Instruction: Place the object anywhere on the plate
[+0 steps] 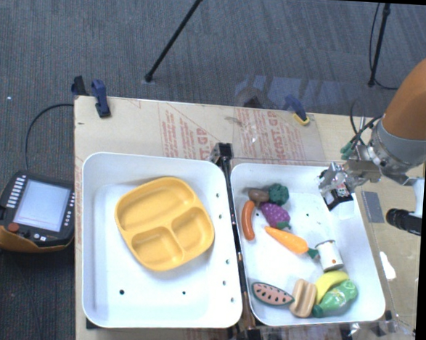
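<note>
1. The counter [165, 122] carries two shallow white bins side by side: the left bin [95, 295] and the right bin [370, 267].
2. A yellow plate [164, 222] with three compartments lies in the left bin, turned at a slant, with nothing on it.
3. All the toy foods lie in the right bin, apart from the plate.
4. Near that bin's upper left are a brown piece [257, 195], a green broccoli [278, 193] just beside it, and a purple bunch of grapes [275, 215] below them.
5. An orange-red sausage [248, 220] lies along the left wall, and a carrot [287, 240] slants across the middle.
6. A small white can [328, 254] sits just right of the carrot's lower end.
7. Along the bottom lie a watermelon slice [273, 294], a bread roll [304, 298], a yellow banana [328, 283] and a green pear-like fruit [339, 297], close together.
8. The hand [337, 187] hangs over the upper right corner of the right bin, above a bare patch of floor, well apart from the foods.
9. Whether its tips are spread or pressed together cannot be told; nothing is seen between them.
10. The grey arm [400, 146] with its orange band reaches in from the right.
11. A teach pendant [35, 213] lies on the floor left of the counter.
</note>
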You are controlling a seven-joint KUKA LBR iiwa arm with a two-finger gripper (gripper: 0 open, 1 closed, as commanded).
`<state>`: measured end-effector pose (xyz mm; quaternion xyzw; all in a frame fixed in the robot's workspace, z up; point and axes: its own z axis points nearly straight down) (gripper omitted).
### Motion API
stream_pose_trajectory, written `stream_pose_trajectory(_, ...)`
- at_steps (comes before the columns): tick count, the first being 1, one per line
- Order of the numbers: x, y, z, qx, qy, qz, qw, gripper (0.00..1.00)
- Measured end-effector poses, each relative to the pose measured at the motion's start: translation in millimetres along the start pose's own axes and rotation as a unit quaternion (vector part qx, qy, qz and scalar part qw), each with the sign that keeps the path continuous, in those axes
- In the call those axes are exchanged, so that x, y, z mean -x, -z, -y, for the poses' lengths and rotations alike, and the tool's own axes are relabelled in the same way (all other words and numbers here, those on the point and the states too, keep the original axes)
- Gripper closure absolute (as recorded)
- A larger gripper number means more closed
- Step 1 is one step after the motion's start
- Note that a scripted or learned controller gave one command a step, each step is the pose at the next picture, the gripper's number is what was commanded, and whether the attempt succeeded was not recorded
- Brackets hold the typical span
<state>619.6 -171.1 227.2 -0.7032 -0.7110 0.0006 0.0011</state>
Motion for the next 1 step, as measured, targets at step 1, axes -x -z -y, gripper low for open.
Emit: stream_pose_trajectory(1, -0.1, 0.2, -0.1, 0.0, 0.0, 0.0, 1.0, 0.0)
